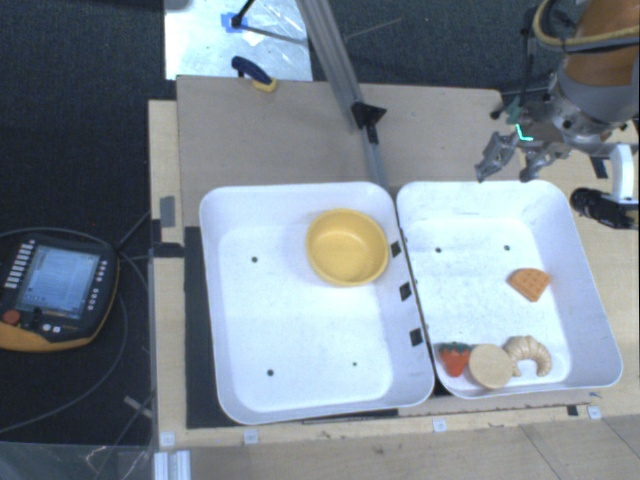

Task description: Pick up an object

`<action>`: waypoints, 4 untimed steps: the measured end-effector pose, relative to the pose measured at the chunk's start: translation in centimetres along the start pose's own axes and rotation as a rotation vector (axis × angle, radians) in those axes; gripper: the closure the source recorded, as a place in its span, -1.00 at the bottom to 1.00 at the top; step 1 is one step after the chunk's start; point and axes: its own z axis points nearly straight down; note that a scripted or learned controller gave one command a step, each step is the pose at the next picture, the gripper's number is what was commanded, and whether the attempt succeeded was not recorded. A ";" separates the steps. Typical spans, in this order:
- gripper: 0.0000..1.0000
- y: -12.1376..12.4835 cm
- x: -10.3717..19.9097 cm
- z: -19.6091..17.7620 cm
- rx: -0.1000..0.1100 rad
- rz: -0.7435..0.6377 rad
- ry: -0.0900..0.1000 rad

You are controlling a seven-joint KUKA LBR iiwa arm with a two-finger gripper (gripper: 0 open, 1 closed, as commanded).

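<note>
My gripper (508, 165) hangs above the far edge of the right bin (470, 203), fingers spread open with nothing between them. In that bin an orange waffle-like wedge (529, 284) lies near the right side. Along the near edge sit a red strawberry (455, 358), a round tan biscuit (490, 366) and a pale croissant (530, 353), close together. A yellow bowl (346, 247) stands upright at the far right of the left bin (240, 298).
A grey metal pole (335, 53) slants across the bench behind the bins. A teach pendant (52, 288) lies on the floor at the left. Black clips (405, 291) join the two bins.
</note>
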 end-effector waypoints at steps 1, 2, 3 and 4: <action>-1.00 0.0 0.0 0.0 0.000 0.000 0.000; -1.00 0.1 -0.2 4.2 0.003 0.000 0.000; -1.00 0.4 -0.8 8.6 0.003 0.001 0.000; -1.00 0.2 -1.8 14.1 0.004 0.001 0.000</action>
